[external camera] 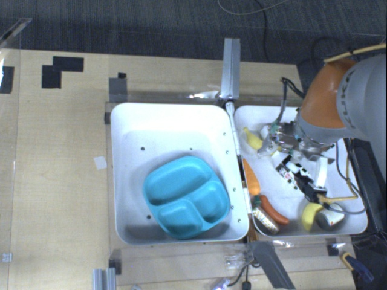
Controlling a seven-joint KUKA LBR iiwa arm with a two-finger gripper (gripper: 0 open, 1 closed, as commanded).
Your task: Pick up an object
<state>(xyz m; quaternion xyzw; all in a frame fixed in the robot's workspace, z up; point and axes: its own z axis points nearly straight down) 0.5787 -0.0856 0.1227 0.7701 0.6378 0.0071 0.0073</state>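
The gripper (276, 142) is low inside the right bin (270, 183), in the half that is closer to the top of the view. Its state I cannot tell, because the wrist and its parts cover it from above. Nothing is seen held in it.

Just beside the gripper, toward the wall that the two bins share, lies a small yellow piece (253, 139). It is near the bin's corner at the top of the view, on the side of the left bin. I cannot tell if the gripper touches it.

Lower in the view, a carrot (249, 175) lies along the same shared wall. Below the carrot a sausage (272, 212) lies at a slant, close to the bin's bottom corner on that side. A second yellow piece (311, 215) is near the bottom edge of the bin, and a grey round thing (331, 218) lies just beside it, toward the other bottom corner.

The arm (366, 98) comes in over the right bin's outer edge, and its orange band (320, 101) is above the bin's top edge.

In the left bin (130, 128) there is a blue plate (184, 195) with three compartments. It lies flat in the half near the bottom edge, closer to the shared wall. Both bins stand on the pale bench (54, 162).
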